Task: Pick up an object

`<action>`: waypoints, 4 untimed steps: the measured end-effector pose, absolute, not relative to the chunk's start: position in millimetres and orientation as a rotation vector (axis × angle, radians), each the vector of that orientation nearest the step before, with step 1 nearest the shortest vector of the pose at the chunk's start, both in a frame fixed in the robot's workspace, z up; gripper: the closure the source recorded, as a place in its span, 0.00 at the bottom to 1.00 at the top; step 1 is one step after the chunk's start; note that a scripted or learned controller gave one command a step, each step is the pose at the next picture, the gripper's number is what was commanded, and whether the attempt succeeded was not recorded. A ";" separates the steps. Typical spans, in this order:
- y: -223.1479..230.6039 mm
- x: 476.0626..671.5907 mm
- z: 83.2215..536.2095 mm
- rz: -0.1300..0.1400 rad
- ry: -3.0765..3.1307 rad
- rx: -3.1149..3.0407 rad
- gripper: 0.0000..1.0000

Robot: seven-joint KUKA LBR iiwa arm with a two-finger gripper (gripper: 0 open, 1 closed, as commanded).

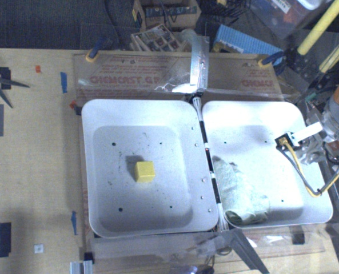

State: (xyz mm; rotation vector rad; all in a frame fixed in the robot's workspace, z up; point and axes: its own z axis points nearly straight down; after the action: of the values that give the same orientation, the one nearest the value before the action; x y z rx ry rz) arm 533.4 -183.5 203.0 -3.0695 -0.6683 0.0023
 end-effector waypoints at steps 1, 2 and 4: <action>-167.7 489.7 213.1 0.007 -0.315 -3.122 1.00; -167.9 490.3 222.8 0.008 -0.317 -3.122 1.00; -169.4 491.2 242.1 0.012 -0.319 -3.122 1.00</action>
State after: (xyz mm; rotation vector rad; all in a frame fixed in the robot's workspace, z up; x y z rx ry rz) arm 491.2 -169.4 242.1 -3.1217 -0.3190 0.0116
